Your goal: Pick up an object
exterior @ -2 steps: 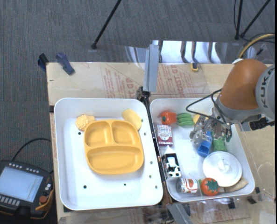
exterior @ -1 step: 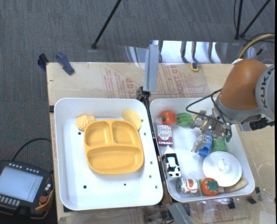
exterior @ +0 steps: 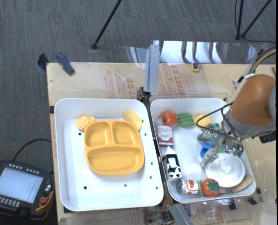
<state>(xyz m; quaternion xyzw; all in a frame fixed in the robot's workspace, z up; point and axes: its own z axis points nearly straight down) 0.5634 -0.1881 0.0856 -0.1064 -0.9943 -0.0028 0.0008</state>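
Grey carpet, a cardboard-topped bench (exterior: 106,81), two white bins side by side.

The left bin (exterior: 66,172) holds a yellow divided tray (exterior: 114,146) shaped like a bear's head — two rounded ears at its top corners. The right bin (exterior: 190,198) is crowded: along its top a red tomato (exterior: 168,117), a green pod (exterior: 186,120) and a yellow piece (exterior: 202,120); down its left wall a red packet (exterior: 165,135) and a black-and-white carton (exterior: 172,166); at the bottom a red-and-white can (exterior: 189,186) on its side beside a second tomato (exterior: 211,187); at lower right a white round lid (exterior: 227,170) with a raised knob. The gripper (exterior: 217,153) hangs low just over the lid's upper-left edge, a blue thing (exterior: 206,149) just to its left — I cannot tell how the fingers stand.
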